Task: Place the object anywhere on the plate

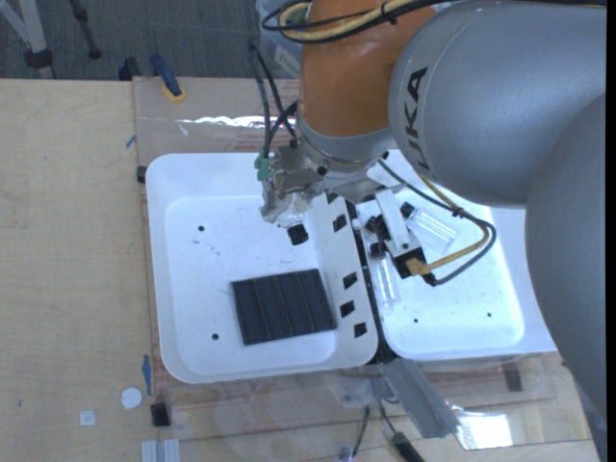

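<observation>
Block and plate. The object, by appearance a small black block (pixel 296 234), sits directly under the gripper (pixel 288 214), over the far part of the plate's bin (pixel 192 268), close to the edge shared with the other bin (pixel 462 296). Whether it is gripped or lies on the bin floor cannot be told, nor whether the gripper is spread or pinching.

The plate (pixel 284 306) lies flat on the same bin's floor, toward the near edge and the near corner on the shared side, well apart from the block. It is a dark matte rectangle, ribbed in parallel strips and set slightly askew to the bin walls.

Both bins are shallow, smooth glossy white with rounded corners. They stand side by side on a pale wooden bench (pixel 67 258). The arm (pixel 500 94) is satin grey with a glossy orange band.

Likely hazards:
- If the block is not truly pinched, the arm would carry nothing to the plate.
- A small hard piece let go from height could bounce on the ribs and skip onto the slick floor.
- Because the plate lies askew and near the bin wall, a release aimed toward its edge could miss.
</observation>
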Available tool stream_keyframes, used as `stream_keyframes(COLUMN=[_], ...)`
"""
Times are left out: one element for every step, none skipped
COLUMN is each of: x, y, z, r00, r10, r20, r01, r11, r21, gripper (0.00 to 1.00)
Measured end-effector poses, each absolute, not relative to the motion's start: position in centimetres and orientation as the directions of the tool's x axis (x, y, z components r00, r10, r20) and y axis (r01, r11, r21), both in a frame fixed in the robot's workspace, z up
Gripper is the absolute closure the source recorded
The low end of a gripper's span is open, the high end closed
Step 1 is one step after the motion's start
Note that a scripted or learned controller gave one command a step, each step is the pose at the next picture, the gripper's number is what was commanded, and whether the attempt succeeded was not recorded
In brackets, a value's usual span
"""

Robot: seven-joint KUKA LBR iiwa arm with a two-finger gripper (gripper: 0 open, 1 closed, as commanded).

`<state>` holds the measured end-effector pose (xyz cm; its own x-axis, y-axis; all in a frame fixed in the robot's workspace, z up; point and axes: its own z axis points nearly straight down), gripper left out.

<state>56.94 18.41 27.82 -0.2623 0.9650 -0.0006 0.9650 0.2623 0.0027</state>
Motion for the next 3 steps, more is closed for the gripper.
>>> stream_keyframes(x=[64.0,61.2,66.7], y=[17.8,21.8,20.6], z=[22.9,27.4,23.4], r00=[-0.521,-0.541,-0.707], r10=[0.853,0.841,0.707], r20=[-0.002,-0.001,-0.003], r01=[0.853,0.841,0.707], r11=[0.521,0.541,0.707], r21=[0.003,0.004,0.004], gripper=[1.00,1.00,1.00])
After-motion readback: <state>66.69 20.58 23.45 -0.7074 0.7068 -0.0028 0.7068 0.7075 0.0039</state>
